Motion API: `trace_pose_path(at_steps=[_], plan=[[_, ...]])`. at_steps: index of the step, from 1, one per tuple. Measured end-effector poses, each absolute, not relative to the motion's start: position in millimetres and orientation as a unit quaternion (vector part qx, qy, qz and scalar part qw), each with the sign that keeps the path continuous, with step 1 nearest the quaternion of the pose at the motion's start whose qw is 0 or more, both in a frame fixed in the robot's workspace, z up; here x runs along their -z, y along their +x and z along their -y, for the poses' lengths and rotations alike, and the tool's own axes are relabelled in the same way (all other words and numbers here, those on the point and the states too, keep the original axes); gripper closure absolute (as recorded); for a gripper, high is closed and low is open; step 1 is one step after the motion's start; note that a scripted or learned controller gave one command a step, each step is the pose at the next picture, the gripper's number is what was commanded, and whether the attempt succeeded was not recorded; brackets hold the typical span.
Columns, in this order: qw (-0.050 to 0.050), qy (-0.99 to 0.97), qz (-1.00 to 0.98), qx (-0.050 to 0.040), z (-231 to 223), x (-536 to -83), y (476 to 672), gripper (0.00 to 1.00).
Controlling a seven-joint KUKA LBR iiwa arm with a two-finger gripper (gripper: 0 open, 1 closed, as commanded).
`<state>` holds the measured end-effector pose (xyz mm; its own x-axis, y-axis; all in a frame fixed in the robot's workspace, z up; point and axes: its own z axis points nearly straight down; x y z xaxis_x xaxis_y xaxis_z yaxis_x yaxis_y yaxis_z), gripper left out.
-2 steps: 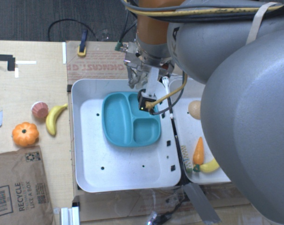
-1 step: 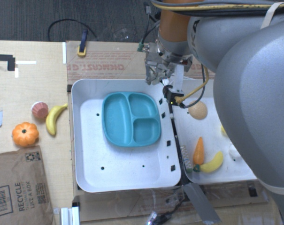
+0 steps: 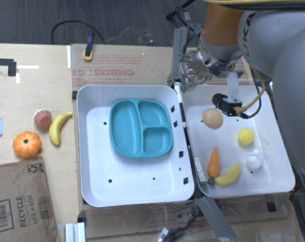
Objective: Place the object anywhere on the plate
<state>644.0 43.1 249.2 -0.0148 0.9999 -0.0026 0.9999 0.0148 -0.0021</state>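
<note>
A teal divided plate (image 3: 141, 128) lies in the left white bin (image 3: 92, 185) with nothing on it. The right bin (image 3: 278, 180) holds a tan egg-shaped object (image 3: 211, 118), a yellow lemon (image 3: 246, 136), a white crumpled piece (image 3: 253, 160), an orange carrot (image 3: 213, 162) and a yellow banana (image 3: 228, 175). My gripper (image 3: 191, 77) hangs over the back left corner of the right bin, close to the rim shared by the two bins. It is above and behind the tan object. The wrist hides its tips.
On the bench left of the bins lie a small pumpkin (image 3: 27, 144), a second banana (image 3: 59, 127) and a pink round item (image 3: 43, 118). A paper bag (image 3: 21, 200) sits at the front left. A black cable (image 3: 66, 29) loops behind the bench.
</note>
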Motion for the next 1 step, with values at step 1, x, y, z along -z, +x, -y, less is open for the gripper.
trace_pose_path(at_steps=[1], plan=[[0.001,0.671,-0.741,0.0012,-65.6,-277.6,659.2,1.00]])
